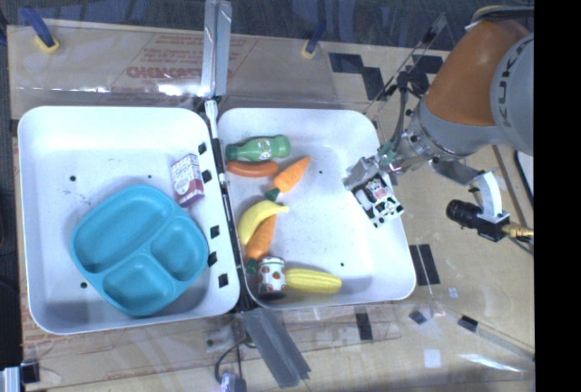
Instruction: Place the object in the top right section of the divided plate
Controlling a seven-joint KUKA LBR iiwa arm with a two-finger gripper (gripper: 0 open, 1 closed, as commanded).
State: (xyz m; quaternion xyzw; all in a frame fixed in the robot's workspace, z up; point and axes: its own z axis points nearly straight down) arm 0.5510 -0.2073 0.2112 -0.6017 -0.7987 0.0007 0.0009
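Observation:
A blue divided plate (138,247) lies in the left bin (54,136), tilted, with three sections. A small red and white carton (187,178) stands just beyond its upper right edge. The right bin (340,129) holds a green bottle (259,148), an orange sausage-like piece (251,169), a carrot (291,173), a banana (254,219), a second orange piece (260,239), a small can (270,276) and a corn cob (311,281). My gripper (372,186) hangs over the right bin's right side, apart from the food items, with nothing visible between its fingers.
A metal divider strip (216,50) runs between the two bins. The arm's orange band (477,73) and cables sit at the right, over the bench. Black tape marks dot the bench surface beside the right bin.

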